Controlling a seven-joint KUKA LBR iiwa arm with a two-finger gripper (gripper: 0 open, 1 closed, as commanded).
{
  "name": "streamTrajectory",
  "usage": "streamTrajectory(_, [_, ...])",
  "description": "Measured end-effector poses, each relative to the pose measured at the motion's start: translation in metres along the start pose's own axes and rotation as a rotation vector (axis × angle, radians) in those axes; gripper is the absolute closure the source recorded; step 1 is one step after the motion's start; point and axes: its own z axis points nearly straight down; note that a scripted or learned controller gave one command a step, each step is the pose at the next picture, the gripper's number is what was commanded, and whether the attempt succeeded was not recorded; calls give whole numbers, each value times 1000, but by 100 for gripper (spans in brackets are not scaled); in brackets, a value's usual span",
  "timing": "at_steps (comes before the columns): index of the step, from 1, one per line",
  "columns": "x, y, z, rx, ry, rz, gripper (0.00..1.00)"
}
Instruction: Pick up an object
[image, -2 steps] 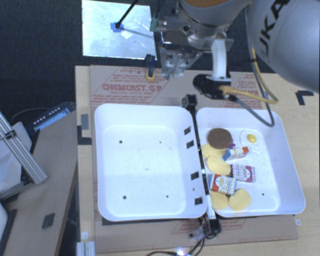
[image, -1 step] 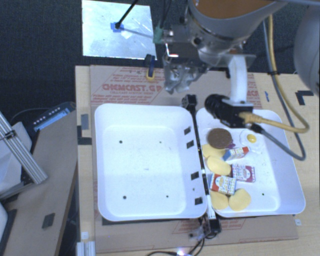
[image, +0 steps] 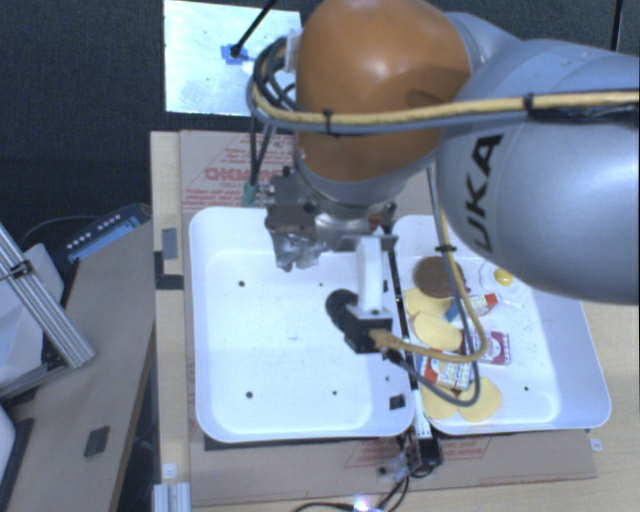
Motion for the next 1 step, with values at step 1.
streamTrajectory(1, [-2,-16,-169,-33,15,0,100])
